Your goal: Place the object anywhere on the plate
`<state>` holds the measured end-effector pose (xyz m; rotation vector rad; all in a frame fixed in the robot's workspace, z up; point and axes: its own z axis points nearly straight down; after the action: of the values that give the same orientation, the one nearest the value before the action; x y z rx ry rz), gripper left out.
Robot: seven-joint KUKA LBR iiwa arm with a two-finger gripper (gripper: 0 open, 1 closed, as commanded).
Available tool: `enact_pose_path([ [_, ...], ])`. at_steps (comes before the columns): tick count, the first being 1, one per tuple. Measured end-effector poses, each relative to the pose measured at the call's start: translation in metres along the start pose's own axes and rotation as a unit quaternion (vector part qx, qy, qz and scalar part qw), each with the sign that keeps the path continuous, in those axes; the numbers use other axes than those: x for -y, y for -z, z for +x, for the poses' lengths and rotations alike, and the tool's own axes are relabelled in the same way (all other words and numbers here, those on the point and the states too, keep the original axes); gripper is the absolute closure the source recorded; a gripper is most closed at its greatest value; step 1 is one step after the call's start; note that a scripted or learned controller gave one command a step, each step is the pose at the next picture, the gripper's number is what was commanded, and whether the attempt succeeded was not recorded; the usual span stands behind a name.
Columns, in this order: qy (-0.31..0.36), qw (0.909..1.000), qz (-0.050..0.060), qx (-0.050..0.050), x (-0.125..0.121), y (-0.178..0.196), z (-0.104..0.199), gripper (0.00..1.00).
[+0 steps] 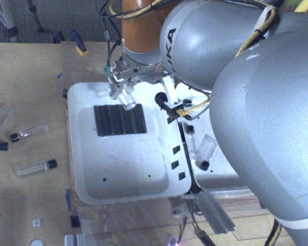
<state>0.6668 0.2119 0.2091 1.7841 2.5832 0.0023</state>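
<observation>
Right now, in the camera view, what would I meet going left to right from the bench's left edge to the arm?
Clear plastic vials with black caps on the tan bench → white shallow bin → dark ribbed rectangular plate → claw → clear black-capped vial in the right bin → grey arm.

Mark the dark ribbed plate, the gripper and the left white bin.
Dark ribbed rectangular plate (120, 120): camera view, its centre.
Gripper (124, 99): camera view, between its fingertips.
Left shallow white bin (124, 189): camera view, near rim.

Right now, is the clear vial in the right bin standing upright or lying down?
Lying down: the vial rests lengthwise on the floor of the right bin, its black cap at the near end.
</observation>
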Motion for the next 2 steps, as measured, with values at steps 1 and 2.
enact_pose_path([
  [1,0.310,0.9506,-0.002,0.000,-0.001,0.084,0.001,1.00],
  [2,0.115,0.9934,-0.001,0.000,0.053,0.157,0.035,1.00],
])
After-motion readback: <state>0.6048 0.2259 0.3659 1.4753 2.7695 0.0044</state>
